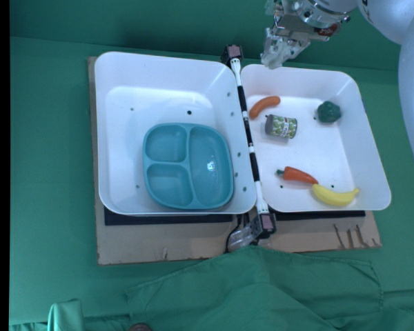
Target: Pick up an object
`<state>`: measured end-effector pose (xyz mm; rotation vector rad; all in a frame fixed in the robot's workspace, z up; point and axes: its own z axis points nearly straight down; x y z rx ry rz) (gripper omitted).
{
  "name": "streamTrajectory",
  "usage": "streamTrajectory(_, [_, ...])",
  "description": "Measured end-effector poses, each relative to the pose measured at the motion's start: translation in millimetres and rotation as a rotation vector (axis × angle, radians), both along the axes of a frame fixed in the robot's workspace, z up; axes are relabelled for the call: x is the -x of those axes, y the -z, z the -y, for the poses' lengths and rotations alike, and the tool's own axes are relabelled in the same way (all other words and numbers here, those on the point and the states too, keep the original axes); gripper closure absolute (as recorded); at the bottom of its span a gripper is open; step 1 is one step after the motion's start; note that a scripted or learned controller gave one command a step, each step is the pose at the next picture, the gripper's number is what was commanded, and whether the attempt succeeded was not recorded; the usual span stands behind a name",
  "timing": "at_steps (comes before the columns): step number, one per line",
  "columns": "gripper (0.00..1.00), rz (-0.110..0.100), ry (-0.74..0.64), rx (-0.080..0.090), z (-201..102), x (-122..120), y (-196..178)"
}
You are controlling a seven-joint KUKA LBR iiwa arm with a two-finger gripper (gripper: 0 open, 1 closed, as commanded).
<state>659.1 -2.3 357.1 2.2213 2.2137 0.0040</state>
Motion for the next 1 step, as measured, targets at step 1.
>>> streamTrajectory(1, [1.00, 0.000, -0.001, -0.001, -45.0, -22.7, 29.8])
